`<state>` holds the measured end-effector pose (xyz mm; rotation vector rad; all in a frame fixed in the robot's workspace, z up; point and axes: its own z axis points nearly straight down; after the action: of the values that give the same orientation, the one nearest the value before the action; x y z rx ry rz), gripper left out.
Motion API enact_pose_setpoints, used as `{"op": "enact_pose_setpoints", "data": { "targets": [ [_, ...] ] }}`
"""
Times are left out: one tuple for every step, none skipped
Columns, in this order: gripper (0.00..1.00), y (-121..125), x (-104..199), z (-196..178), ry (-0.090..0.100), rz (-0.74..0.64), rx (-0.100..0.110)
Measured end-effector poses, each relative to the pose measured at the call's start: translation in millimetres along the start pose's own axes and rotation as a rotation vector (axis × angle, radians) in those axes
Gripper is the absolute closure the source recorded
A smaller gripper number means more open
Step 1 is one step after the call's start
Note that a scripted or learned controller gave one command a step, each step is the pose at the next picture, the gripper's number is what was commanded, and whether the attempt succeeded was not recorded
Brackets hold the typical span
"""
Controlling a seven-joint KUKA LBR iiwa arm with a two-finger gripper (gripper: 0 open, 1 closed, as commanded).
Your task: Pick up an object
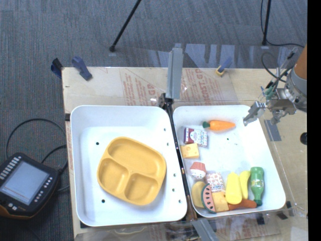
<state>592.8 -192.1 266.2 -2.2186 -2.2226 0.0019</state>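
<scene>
The right bin [235,147] holds toy food. An orange carrot [219,125] lies near the bin's back edge, with a dark red packet [195,136] and a yellow cheese square [190,150] to its left. Along the front edge sit a green bottle [256,184], a yellow piece [233,188], a watermelon slice [219,202] and a small strawberry-like toy [197,170]. My gripper [262,122] hangs over the bin's back right corner, right of the carrot. It is open, with nothing between its fingers [250,116].
The left bin [85,134] carries a yellow divided plate [132,170]. A grey upright post [175,77] stands behind the seam between the bins. A teach pendant [22,185] lies on the floor at the left. Tripod legs [128,21] stand behind the bench.
</scene>
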Motion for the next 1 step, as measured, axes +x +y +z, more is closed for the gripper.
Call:
{"op": "enact_pose_setpoints", "data": {
  "targets": [
    [0.0, 49.2, 14.2, 104.8, 0.005, -0.1, 0.013]
  ]
}}
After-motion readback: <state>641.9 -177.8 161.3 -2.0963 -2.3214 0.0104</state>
